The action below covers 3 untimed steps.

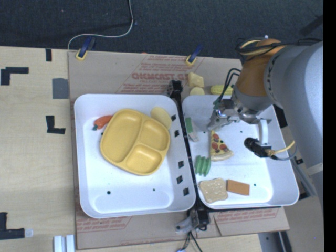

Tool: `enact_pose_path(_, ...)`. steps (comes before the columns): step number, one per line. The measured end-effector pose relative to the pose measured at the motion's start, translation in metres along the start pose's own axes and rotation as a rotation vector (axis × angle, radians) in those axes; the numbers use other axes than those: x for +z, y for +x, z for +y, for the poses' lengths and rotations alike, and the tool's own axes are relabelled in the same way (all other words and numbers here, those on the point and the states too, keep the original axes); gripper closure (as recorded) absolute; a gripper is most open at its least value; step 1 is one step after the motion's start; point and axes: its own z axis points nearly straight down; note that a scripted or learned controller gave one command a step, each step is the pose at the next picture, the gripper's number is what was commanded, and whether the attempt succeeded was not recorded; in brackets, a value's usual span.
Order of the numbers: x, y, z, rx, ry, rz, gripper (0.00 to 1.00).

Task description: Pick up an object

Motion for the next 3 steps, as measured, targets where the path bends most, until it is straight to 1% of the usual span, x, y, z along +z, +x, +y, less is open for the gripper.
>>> enact_pose_path(1,0.008,-0.001,-0.056,0.002,-0.006,-0.001,0.00)
enact_pose_path(2,0.008,0.010,-0.126,0.003,-0.008,-0.001,0.00)
enact_pose_path(3,0.007,0.025,-0.076,0.000,-0.004,-0.006,0.00)
